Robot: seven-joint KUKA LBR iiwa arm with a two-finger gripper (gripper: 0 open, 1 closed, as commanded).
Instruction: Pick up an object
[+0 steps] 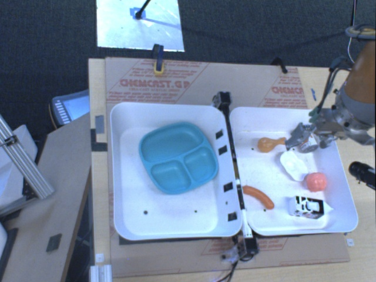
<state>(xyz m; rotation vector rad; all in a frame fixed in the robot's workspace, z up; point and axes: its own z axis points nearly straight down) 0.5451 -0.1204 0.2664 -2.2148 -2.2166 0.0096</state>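
White bin on the right [346,216]: holding five small things, all lying loose and apart from the blue three-compartment plastic plate [178,156] sitting alone in the white bin on the left [126,216].
Grey metal two-finger gripper [302,138]: hovering low over the right bin's far half, reaching in from the right under the grey arm with the orange band [359,87].
Jaws: looking slightly apart with nothing visible between them, though blurring too much at this slant for certainty, so cannot tell.
Nearest candidate: orange pear-shaped toy with a narrow neck [270,143], lying just beside the fingertips on their left, not touching.
Handling, as a judgement: seeming light, smooth, rounded plastic, likely slipping or rolling under a pinch; closing across the narrow neck or squarely over the bulb's middle looking safest.
White crumpled soft piece [293,164]: lying just below the gripper; probably limp and deforming, needing a deep pinch on a fold.
Pink round ball [316,181]: touching that white piece's near end; likely rolling away from an off-centre squeeze.
Orange sausage-shaped toy [259,197]: resting near the divider; gripping across its short width seeming best.
Black-and-white small box [308,206]: sitting in the near right corner; flat, stiff sides offering the steadiest hold.
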